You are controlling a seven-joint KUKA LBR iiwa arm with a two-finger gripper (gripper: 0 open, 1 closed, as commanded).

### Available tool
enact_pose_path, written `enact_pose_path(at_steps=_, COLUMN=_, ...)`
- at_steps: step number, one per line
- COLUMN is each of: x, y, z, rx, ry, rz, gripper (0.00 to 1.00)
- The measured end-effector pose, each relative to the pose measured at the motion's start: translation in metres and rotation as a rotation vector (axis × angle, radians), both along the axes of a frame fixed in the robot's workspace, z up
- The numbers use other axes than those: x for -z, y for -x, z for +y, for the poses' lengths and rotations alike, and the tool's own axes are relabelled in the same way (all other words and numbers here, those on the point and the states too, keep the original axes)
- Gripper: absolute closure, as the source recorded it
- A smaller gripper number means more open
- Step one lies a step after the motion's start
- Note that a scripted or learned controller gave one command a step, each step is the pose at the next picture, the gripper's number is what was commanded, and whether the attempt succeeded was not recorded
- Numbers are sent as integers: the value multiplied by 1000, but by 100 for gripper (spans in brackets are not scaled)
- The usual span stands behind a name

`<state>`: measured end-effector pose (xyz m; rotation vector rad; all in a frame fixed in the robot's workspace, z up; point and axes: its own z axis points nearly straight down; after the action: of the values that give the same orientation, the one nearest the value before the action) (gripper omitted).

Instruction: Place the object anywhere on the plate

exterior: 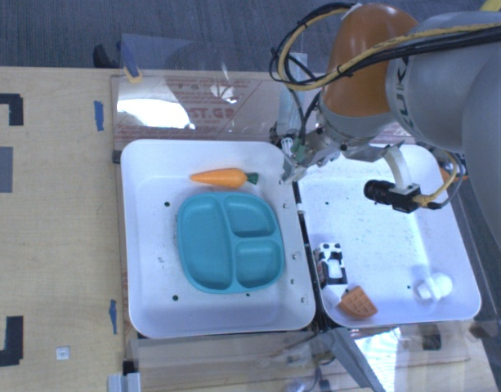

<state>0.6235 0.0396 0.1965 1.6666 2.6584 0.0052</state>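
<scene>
A tan bench [46, 235] with black corner marks and strips of blue tape fills the far left of the camera view, well to the left of the gripper [292, 163]. Next comes the left bin [144, 219], a shallow white tray. On its floor sits a teal plate [230, 242] with three compartments, lying below and to the left of the gripper. Above the plate, apart from its rim and close to the bin's top wall, lies a toy carrot [219, 178], orange with a green tip; the tip points toward the gripper, which is just to the carrot's right. The carrot rests on the bin floor, not on the plate.

Behind both bins a clear plastic sheet [209, 104] bears faint red printing, too washed out by glare to read.

The gripper hangs over the seam where the two bins meet, near their top edge. Its fingertips are small and blurred against the white rim, so I cannot tell whether it is open or closed, and nothing is seen between them.

Right of the gripper is the right bin [381, 243]. Below the gripper, just past the divider, lies a small black-and-white object [331, 264]. Lower still is an orange waffle-patterned piece [358, 303]. Far to the lower right sits a small white object [435, 287]. The grey arm [430, 64] with its orange band rises to the upper right.
</scene>
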Motion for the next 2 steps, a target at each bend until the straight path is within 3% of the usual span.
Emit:
enact_pose_path(at_steps=1, x=-23, y=120, z=-7, rx=-112, ry=0, rz=4, gripper=100)
enact_pose_path(at_steps=2, x=-36, y=95, z=-92, rx=-490, ry=5, rz=0, gripper=100)
